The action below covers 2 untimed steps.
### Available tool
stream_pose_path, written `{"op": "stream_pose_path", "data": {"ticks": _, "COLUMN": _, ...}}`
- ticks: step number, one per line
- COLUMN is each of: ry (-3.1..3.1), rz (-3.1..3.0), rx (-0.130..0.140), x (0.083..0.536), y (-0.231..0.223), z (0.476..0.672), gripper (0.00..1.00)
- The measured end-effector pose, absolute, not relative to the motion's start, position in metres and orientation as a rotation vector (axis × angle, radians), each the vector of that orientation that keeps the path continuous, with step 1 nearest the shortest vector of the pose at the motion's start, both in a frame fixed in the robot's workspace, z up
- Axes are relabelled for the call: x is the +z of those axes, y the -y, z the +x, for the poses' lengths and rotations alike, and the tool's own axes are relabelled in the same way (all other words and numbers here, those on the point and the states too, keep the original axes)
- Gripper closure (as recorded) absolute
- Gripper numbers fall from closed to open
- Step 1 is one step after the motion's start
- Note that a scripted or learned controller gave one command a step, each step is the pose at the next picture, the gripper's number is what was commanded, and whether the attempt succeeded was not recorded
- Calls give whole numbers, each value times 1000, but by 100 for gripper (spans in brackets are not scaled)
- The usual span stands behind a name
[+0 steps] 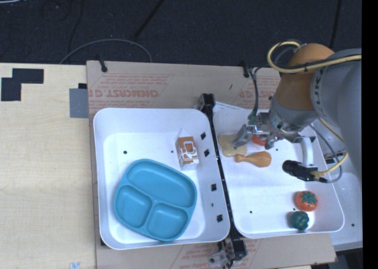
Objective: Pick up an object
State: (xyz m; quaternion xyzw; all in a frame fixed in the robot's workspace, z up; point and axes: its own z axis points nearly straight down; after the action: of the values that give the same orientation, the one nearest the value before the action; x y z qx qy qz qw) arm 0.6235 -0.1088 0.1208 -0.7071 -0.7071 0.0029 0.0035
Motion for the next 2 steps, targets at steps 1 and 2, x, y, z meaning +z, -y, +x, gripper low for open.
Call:
{"op": "stream_pose_path", "data": {"ticks": 1, "ry": 2220, "rz": -2221, "rx": -1, "x": 89, "y": 108, "z": 625, "gripper": 0}}
{"op": "stream_pose_path", "data": {"ticks": 2, "ry": 2223, "rz": -2227, "rx": -9, "x": 103, "y": 108, "z": 627, "gripper": 100}}
